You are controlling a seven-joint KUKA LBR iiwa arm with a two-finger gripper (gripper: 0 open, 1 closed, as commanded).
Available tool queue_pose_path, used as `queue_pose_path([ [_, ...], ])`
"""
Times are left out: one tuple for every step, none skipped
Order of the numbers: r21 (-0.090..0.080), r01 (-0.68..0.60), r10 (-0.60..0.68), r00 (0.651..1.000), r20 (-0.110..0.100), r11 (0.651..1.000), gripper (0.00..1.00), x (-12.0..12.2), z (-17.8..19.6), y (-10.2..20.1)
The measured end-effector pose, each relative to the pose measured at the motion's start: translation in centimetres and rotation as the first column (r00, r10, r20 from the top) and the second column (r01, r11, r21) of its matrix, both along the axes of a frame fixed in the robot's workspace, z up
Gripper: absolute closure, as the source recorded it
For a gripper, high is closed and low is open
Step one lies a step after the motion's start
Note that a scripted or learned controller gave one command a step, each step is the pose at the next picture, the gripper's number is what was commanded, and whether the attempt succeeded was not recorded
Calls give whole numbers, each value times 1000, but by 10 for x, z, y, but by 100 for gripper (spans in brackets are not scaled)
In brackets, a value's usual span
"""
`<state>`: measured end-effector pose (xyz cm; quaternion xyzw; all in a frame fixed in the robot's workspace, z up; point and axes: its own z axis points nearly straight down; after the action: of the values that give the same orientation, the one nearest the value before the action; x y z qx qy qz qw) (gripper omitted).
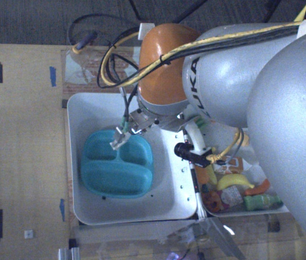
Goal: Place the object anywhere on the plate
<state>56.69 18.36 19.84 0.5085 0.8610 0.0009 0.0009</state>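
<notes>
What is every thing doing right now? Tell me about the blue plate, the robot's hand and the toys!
Blue plate: lying flat in the left bin, right way up, nothing seen on it.
Gripper: hanging over the plate's upper edge; I can't see anything in it.
Banana: lying in the right bin among the other toys.
Green bottle: lying on its side in the right bin.

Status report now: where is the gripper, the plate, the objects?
Gripper above the plate, upper edge. Plate in left bin. Banana and other toys in right bin. Arm covers much of right bin.
</notes>
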Motion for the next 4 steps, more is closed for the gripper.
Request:
queue_pose_path([
  [1,2,-2,1000,3,1000,100,1,9,0],
  [-1,-96,96,995,-6,995,100,-71,23,28],
  [-3,321,-321,947,-8,947,100,-82,-20,-24],
  [0,-8,8,1000,-1,1000,100,-56,6,23],
])
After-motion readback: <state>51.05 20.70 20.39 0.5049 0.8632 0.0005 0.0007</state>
